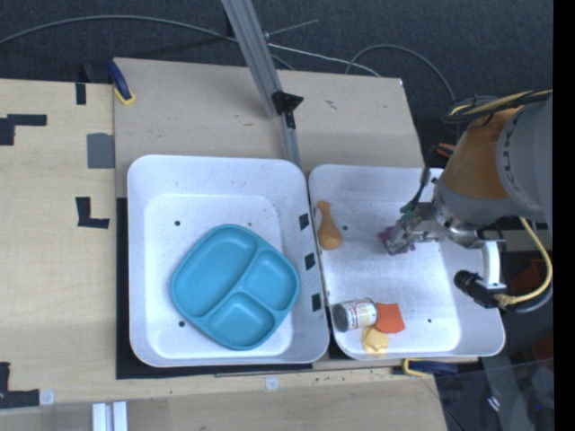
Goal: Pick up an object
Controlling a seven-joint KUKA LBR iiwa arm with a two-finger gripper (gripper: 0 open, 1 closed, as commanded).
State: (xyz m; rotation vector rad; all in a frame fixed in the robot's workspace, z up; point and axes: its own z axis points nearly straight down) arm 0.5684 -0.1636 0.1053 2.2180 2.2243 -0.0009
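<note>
Lowered at the right bin's point(467, 330) middle, the gripper point(398, 238), its closure untellable, might miss the small purple object point(388, 235) touching it.

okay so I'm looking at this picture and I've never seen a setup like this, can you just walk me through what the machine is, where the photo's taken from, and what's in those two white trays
One camera looks down at a slant on a wooden bench. The grey and orange shape at the right is a robot arm; its gripper is low in the right bin, at a small purplish object. Whether it grips that object is unclear. That bin also holds an orange bottle-shaped toy, a small can lying on its side, an orange piece and a yellow piece. The left bin holds a blue divided plate.
</note>
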